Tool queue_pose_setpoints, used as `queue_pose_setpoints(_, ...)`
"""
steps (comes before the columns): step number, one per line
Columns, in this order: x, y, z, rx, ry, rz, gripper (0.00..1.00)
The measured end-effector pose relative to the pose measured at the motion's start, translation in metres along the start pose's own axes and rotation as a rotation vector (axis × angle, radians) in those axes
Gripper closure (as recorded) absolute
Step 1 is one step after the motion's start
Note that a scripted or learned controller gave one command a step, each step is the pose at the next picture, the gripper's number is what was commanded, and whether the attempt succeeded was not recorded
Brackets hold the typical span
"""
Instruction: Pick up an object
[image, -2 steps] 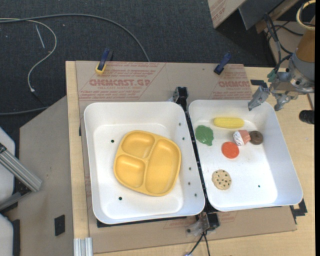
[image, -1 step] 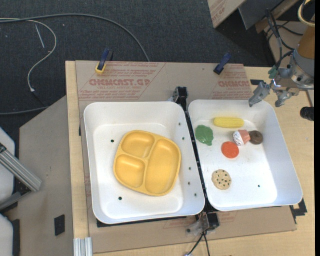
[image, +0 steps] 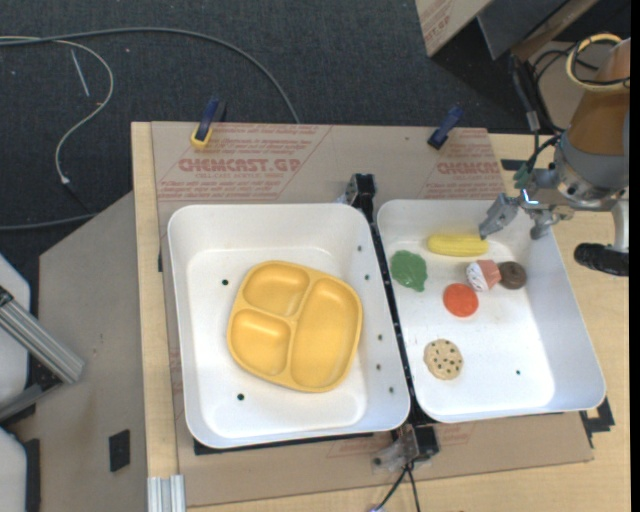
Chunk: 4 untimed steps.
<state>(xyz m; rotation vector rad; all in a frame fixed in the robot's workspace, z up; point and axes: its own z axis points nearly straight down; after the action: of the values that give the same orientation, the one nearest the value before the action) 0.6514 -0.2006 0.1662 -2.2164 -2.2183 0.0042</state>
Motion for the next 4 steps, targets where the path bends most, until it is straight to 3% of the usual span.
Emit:
queue_pose_setpoints(2,0.006,-0.006,0.082,-0.003,-0.001,-0.001,0.00)
queue_pose_setpoints(3,0.006,-0.005,0.069,-0.007,-0.002,-0.001,1.00)
queue_pose_setpoints(4,-0.002,-0.004,0.022,-0.010,-0.003,0.000,1.00)
